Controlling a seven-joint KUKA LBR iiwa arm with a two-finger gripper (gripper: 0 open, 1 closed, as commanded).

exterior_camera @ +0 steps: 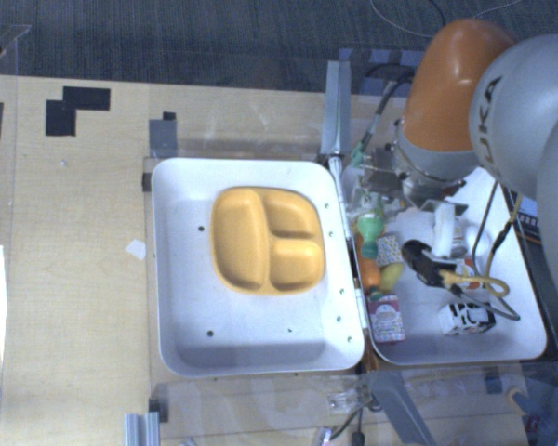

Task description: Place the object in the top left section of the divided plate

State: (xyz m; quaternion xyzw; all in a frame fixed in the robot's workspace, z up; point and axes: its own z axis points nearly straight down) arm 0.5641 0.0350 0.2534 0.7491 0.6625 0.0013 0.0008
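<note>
Within left bin: yellow divided plate, three rounded sections.

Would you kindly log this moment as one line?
arm: over right bin | gripper: hidden | divided plate: left bin, holds nothing | placement: pending

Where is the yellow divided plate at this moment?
The yellow divided plate lies in the left white bin, near its middle and slightly toward the far edge. The right bin with the clutter is beside it.
</note>
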